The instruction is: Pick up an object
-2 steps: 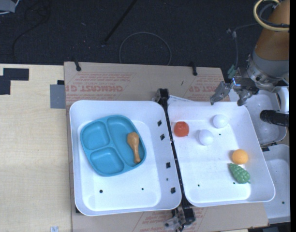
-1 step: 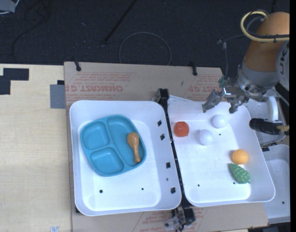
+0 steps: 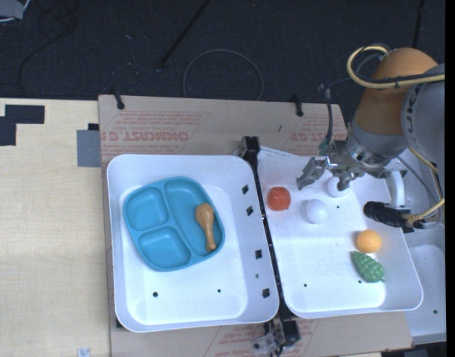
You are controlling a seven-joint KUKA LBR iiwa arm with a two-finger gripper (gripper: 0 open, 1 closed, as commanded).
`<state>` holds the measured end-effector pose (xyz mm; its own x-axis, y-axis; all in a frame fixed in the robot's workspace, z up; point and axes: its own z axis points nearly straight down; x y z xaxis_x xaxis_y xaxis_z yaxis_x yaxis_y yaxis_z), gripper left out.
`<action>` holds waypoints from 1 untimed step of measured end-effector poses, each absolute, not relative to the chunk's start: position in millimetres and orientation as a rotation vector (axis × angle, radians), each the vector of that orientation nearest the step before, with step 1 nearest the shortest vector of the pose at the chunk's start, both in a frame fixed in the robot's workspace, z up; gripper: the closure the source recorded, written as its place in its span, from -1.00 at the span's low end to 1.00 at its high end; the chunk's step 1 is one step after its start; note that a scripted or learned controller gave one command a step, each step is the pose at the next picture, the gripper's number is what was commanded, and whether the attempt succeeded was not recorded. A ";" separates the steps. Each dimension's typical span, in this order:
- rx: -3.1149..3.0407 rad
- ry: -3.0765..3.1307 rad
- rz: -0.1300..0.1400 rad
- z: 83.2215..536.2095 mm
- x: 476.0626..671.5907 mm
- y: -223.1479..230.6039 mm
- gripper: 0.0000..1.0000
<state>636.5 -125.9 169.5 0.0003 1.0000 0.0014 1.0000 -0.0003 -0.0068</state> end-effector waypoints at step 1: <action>-2.215 -2.219 0.006 118.2 641.1 -118.1 -1.00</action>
